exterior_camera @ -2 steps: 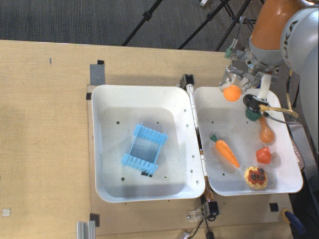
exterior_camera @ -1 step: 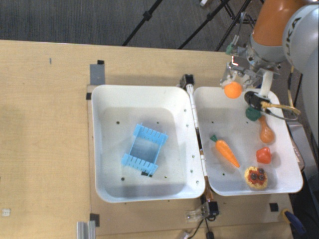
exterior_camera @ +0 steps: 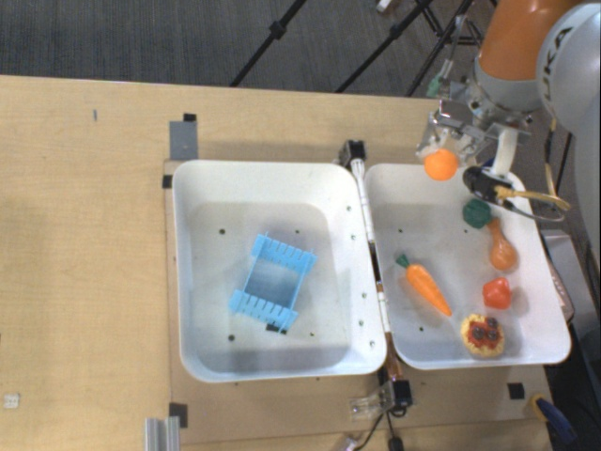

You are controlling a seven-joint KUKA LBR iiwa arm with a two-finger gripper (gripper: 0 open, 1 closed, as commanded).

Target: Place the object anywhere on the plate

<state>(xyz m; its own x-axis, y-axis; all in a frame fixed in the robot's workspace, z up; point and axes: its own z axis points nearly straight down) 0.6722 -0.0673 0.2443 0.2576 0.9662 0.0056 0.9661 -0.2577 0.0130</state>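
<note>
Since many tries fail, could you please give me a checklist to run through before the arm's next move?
1. Orange ball sits right at the gripper: ok.
2. Ball firmly gripped: cannot tell.
3. Blue tray lies flat in the left bin, nothing on it: ok.
4. Ball on the tray: not ok, it is at the right bin's far edge.
5. Carrot lies apart from the ball: ok.

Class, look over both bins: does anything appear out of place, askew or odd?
Yes. The blue rack lies skewed, not square to the left bin. In the right bin, an orange ball sits at the far rim, right by the end effector.
</note>
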